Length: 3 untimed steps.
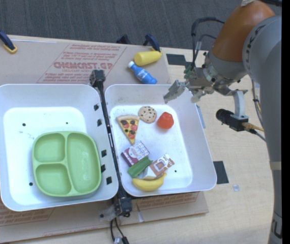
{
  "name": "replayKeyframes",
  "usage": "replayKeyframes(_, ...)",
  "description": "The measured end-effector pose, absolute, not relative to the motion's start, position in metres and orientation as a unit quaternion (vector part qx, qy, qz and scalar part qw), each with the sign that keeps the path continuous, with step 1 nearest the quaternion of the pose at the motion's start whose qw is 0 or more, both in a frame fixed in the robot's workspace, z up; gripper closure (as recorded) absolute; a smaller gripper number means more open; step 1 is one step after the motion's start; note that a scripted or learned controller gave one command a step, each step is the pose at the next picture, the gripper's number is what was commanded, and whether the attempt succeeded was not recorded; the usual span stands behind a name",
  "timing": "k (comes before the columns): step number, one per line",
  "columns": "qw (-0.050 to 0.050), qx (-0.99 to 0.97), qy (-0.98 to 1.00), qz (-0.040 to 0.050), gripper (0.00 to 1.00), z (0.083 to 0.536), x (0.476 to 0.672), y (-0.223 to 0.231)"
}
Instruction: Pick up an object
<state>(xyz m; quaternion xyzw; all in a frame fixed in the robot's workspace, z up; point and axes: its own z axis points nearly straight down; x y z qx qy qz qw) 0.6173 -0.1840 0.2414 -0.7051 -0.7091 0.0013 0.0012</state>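
The right bin (198,146) holds a pizza slice (128,127), a cookie (147,114), a red tomato (165,120), a maroon box (135,153), a green piece (139,167), a small brown-and-white packet (161,164) and a banana (147,183). My gripper (184,93) hangs over the bin's back right rim, up and to the right of the tomato. It is open, with nothing between its fingers.
A green divided plate (66,162) lies in the left bin (7,111). Behind the bins, on the cardboard, lie a yellow object (146,58) and a blue bottle (142,73). Black clips sit on the wall between the bins.
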Motion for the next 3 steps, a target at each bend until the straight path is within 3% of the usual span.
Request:
replayKeyframes(1, 0.002, -0.704, -0.71, 0.0018, 0.0, 0.136, 0.575, -0.13)
replayKeyframes(2, -0.003, -0.705, -0.71, -0.0023, 0.0, 0.096, 0.532, -0.117)
replayKeyframes(3, -0.001, -0.702, -0.712, -0.0026, 1.0, 0.106, 0.533, -0.115)
